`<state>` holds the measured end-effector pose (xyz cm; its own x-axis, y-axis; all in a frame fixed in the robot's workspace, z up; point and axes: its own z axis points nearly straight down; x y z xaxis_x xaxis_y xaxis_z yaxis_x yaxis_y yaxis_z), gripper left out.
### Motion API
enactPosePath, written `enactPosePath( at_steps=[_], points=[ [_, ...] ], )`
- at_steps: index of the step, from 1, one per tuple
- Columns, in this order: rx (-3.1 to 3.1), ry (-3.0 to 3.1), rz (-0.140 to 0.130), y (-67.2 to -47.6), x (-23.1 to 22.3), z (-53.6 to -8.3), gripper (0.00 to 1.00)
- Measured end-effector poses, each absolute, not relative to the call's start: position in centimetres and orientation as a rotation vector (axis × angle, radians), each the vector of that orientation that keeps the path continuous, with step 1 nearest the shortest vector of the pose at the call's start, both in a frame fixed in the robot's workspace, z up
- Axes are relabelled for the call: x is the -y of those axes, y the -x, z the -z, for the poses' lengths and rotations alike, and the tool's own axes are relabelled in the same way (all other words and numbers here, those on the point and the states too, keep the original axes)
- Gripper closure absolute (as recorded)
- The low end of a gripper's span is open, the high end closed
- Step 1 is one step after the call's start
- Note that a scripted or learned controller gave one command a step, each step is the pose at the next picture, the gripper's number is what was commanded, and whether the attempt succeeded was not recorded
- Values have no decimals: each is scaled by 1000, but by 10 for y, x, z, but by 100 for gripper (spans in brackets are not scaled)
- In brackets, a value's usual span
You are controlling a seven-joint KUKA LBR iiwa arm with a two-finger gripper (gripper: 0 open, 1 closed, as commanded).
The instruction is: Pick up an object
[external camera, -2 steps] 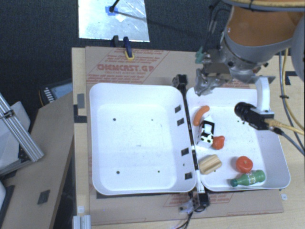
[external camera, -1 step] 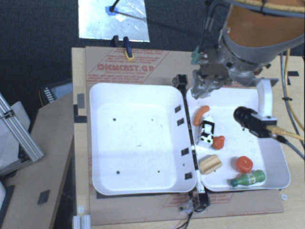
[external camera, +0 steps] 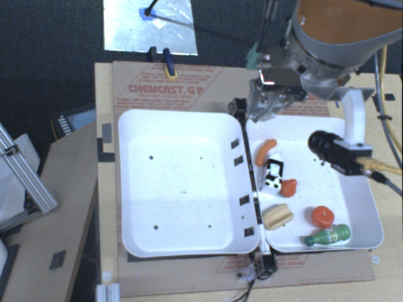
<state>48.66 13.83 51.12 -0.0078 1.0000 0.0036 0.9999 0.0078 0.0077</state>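
You are looking at the gripper (external camera: 263, 109) hanging over the right bin (external camera: 362, 194) at its eleven o'clock corner; whether its jaws are apart or together, you cannot tell. Below it an orange sausage (external camera: 266, 151) is lying beside a black-and-white toy cow (external camera: 272, 173), a bread roll (external camera: 278, 216), a tomato (external camera: 323, 216) and a green bottle (external camera: 328, 235) at five o'clock.
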Motion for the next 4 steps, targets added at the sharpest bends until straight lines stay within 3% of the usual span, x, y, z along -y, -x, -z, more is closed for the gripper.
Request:
enactPosePath(
  at_steps=[1, 2, 3, 4],
  points=[
    [-2227, -2215, -3, -486, -148, -506, 100],
    [-2227, -2212, -7, -537, -189, -509, 100],
    [-2219, -2223, 1, -565, -166, -477, 100],
    [-2224, -2214, -12, -565, -178, -539, 100]
  ],
)
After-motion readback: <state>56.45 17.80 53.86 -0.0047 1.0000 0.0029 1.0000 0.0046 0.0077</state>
